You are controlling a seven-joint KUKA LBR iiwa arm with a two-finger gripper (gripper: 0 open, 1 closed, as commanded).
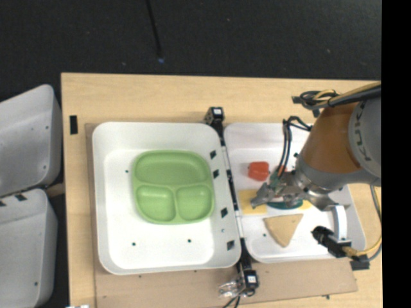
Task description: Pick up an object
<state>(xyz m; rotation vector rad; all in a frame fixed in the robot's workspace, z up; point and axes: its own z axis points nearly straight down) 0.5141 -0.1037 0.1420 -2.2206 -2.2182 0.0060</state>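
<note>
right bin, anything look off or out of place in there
Nothing stands out. In the right bin a red object and a tan wedge lie apart, and a yellow object is partly hidden under the gripper. Nothing looks spilled or damaged. The green divided plate sits flat in the left bin.

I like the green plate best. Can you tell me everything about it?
The light green plastic divided plate is squarish with rounded corners and split into three sections: one wide one at the far side and two smaller ones nearer the camera. It looks clean, lies flat, right side up, in the middle of the left white bin, touching nothing else.
</note>
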